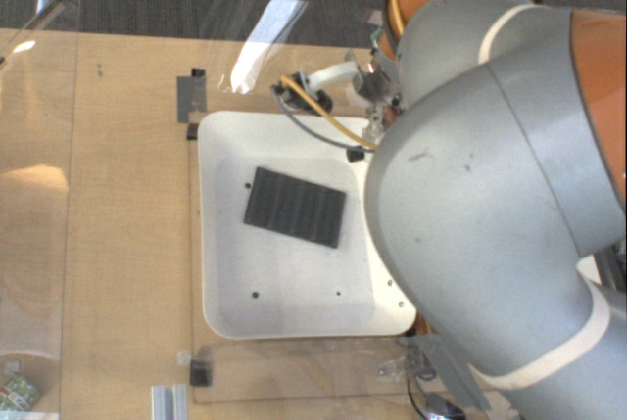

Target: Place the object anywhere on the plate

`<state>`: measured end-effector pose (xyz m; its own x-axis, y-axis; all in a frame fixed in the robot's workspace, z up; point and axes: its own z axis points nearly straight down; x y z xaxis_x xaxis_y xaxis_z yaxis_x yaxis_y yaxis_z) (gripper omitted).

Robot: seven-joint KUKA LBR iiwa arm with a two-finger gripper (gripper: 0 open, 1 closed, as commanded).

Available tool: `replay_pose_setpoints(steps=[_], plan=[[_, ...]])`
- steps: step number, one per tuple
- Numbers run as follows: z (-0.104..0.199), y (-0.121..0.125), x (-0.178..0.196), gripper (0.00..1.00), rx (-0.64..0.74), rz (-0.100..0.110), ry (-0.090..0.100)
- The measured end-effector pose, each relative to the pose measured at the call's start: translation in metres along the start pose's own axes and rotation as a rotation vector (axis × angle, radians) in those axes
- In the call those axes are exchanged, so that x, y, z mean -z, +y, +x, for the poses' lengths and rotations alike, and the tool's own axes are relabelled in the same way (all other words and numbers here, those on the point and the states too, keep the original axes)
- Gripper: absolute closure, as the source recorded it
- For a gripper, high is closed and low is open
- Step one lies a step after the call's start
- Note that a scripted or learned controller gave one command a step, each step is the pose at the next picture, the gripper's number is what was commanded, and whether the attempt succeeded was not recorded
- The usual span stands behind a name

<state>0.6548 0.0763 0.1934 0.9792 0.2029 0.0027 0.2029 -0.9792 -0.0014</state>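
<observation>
The grey arm [490, 203] looms over the white bin's [225, 301] right side, hiding its gripper, whose state cannot be told, while a dark ribbed plate [295, 206] lies flat left of centre, awaiting an object.

The right part of the white bin [294, 310] is covered by the big grey arm [470, 203]. The second bin is hidden behind the arm too. The arm is cut off by the right edge and the bottom edge. The gripper is hidden by the arm's own body, so its state cannot be told. A small green and white thing [15, 391] is cut off at the bottom left corner and cannot be made out.
</observation>
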Motion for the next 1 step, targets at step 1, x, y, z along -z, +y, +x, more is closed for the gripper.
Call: replay_pose_setpoints(steps=[1], plan=[[-0.019,-0.0353,-0.0088,1.0,0.104,-0.001,-0.002]])
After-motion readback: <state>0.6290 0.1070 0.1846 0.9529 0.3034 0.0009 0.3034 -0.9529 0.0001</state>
